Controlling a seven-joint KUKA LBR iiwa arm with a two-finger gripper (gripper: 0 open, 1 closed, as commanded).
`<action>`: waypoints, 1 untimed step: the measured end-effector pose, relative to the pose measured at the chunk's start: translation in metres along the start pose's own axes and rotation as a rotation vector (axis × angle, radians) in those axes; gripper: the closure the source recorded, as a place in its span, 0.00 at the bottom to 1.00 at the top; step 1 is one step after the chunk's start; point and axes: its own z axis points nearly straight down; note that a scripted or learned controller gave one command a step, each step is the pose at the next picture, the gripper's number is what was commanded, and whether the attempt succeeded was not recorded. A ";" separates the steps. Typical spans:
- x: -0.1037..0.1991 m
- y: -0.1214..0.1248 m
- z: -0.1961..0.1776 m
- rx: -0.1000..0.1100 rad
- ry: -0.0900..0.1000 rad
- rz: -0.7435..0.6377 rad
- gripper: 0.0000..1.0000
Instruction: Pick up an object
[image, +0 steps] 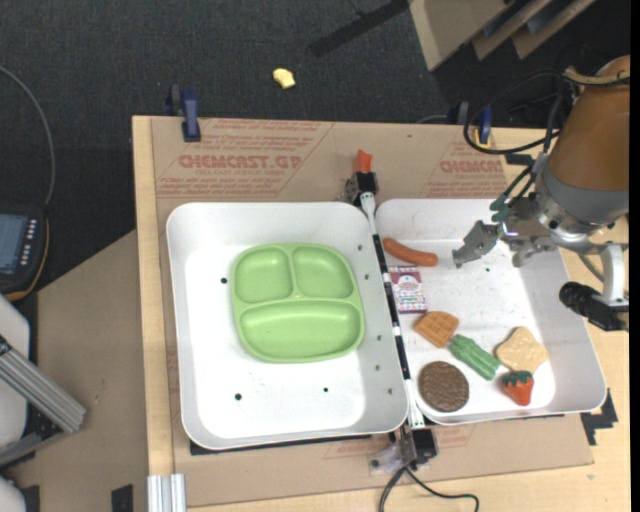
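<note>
The right bin (560, 300) holds several toy foods: an orange-red sausage (410, 252), a pink packet (407, 291), an orange cracker (436, 327), a green pickle (472, 356), a slice of toast (520, 349), a strawberry (517, 387) and a brown round patty (443, 385). My gripper (498, 246) hangs over the bin's far part, just right of the sausage. It is open, its fingers spread with nothing between them. The toys lie apart from it, toward the near side.
The left bin (200, 380) holds a light green divided plate (297, 302). A black clamp (362, 186) sits at the far end of the rim between the bins. Cables and a black fixture (590, 300) lie at the right edge.
</note>
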 end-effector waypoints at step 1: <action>0.022 -0.053 0.136 0.004 0.004 0.001 0.00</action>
